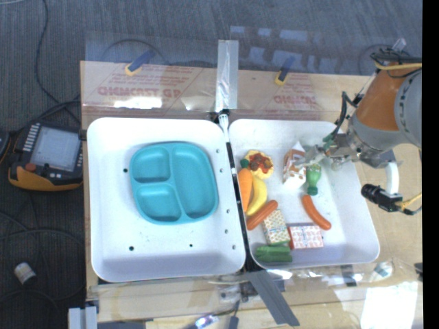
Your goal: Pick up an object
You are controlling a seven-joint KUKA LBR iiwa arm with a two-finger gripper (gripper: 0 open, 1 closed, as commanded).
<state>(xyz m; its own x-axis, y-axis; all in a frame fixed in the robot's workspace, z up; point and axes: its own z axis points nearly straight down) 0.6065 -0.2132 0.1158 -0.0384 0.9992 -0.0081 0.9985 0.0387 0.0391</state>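
The gripper [321, 151] hung low in the right bin [343, 252], beside a green bottle [313, 179] and white packet [295, 166], apparently positioned for a grasp; whether its jaws were released or clenched could not be told.

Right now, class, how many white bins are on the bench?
2. The left bin holds a blue sectioned plate; the right bin holds the toy food, with the claw above it.
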